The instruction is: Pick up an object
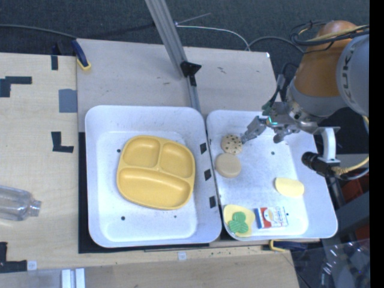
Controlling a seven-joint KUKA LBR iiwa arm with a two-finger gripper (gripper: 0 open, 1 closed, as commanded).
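1. two shallow white bins sit side by side on the bench: the left bin (96, 161) carries a yellow divided plate (157, 171), the right bin (312, 203) a scatter of small items.
2. in the right bin, a speckled cookie (231, 143) lies near the upper left corner, with a plain tan disc (228, 165) just below it, close enough that their edges appear to touch.
3. a yellow lemon-shaped piece (290, 187) lies toward the bin's right side, well apart from the cookie.
4. along the near edge sit a yellow piece topped with green (239, 222) and, just beside it, a small red, white and blue packet (271, 217).
5. the grey arm with its orange band (321, 71) reaches in from the right; its gripper (262, 131) hangs over the upper part of the right bin, one finger (252, 130) slanting down toward the cookie and ending just beside it.
6. the fingers look spread apart, with nothing seen between them.
7. a clear plastic bottle (17, 203) lies on the wooden bench to the far left, outside both bins.
8. a metal pole (168, 26) slants across the top of the scene.
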